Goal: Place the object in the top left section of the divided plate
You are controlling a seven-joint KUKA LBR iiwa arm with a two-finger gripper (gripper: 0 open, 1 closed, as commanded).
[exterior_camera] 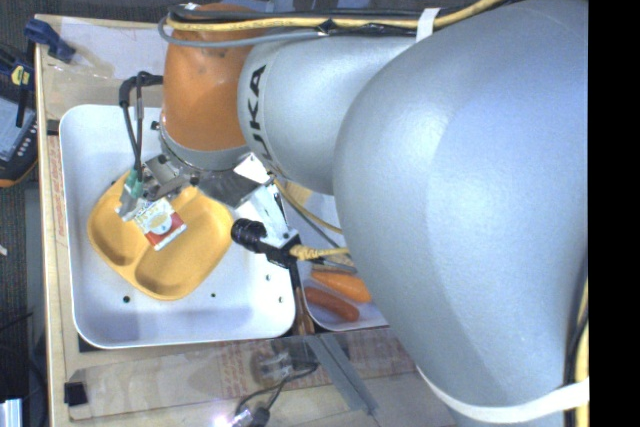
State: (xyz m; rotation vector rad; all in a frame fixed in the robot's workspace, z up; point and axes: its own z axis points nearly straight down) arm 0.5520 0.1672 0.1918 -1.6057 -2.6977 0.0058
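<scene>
One fixed cam above bench, looking down at a slant; arm (420,175) looms close, from right.

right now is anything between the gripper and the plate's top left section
Nothing visible stands between them. The gripper is right over the yellow divided plate at its upper left part, with a small red and white packet just below it on the plate. The arm hides the plate's upper edge.

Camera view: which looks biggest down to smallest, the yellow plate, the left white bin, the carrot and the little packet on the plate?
1. Left white bin
2. Yellow plate
3. Carrot, partly hidden by the arm
4. Packet, slightly smaller than the visible carrot
</scene>
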